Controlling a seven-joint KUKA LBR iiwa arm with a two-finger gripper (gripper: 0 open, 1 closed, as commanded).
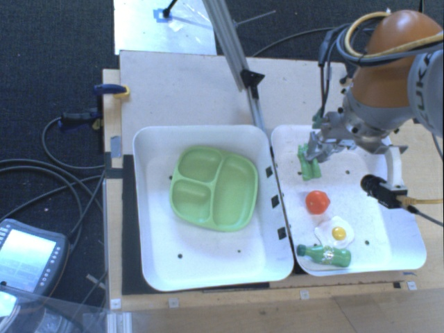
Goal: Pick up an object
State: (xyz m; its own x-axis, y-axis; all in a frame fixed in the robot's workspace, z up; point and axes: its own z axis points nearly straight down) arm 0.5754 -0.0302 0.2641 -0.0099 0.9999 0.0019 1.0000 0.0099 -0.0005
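The right bin (388, 255) holds a green stick-shaped piece (306, 166) at its far left, a red tomato (318, 201) in the middle, a fried-egg toy (338, 233) below it and a small green bottle (328, 256) lying at the front. My gripper (314, 149) is low over the far left part of this bin, right at the upper end of the green piece and touching or nearly touching it. The arm's wrist hides the top of that piece.
A light green divided plate (214, 187) lies in the left bin (156, 248). A slanted metal pole (232, 44) reaches down to the wall between the bins. A black fitting with a cable (380, 189) hangs over the right bin's right side.
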